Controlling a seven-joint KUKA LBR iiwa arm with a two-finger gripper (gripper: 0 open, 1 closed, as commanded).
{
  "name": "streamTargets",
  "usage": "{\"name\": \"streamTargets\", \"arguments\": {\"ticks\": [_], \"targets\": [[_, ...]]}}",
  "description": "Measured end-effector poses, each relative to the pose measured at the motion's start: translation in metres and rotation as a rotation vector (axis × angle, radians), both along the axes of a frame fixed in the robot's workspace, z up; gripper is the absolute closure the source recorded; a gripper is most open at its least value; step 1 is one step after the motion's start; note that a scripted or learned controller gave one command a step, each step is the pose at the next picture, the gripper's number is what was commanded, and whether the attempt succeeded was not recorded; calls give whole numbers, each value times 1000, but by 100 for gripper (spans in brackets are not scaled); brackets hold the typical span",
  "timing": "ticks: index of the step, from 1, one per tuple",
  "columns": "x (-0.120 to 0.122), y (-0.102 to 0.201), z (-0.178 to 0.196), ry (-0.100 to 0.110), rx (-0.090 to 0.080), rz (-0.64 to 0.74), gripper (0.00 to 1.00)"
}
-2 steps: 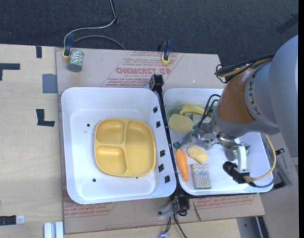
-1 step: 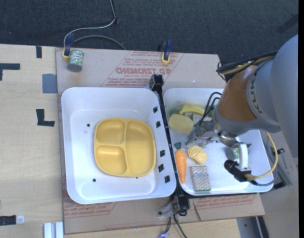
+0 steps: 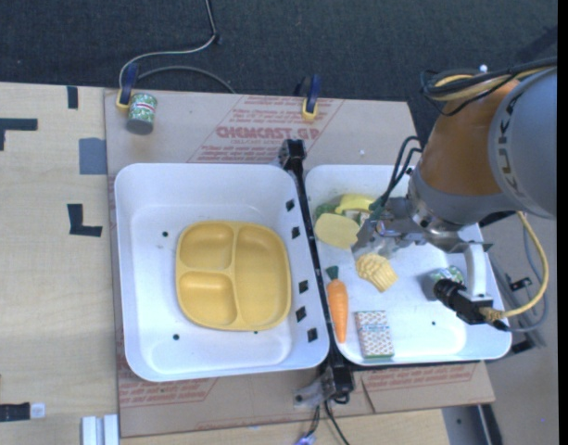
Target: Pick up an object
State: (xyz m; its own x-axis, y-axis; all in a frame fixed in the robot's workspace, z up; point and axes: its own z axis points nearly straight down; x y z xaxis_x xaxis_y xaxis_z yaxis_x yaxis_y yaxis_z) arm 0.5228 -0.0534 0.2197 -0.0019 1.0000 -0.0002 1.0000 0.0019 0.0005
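Observation:
The right bin [image 3: 450, 341] holds an orange carrot [image 3: 337, 310], a pale yellow corn-like piece [image 3: 376, 271], a small printed box [image 3: 374, 333], a yellow slice [image 3: 335, 231] and a yellow-green item [image 3: 350, 205] at the back. My gripper [image 3: 380, 237] hangs low over the bin's middle, just above the corn piece and beside the yellow slice. The arm's orange band and grey wrist cover the bin's back right part. Nothing shows between the fingers.
The left bin [image 3: 135, 248] holds a yellow divided plate [image 3: 233, 274]. A black divider with clips [image 3: 307, 248] runs between the bins. A small can [image 3: 141, 112] and a cable lie on the cardboard behind the bins. Black hardware [image 3: 460, 299] hangs off the arm over the bin's right side.

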Motion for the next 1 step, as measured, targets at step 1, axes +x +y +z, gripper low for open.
{"name": "streamTargets", "arguments": {"ticks": [1], "targets": [[19,66,26,2,1,1,100]]}}
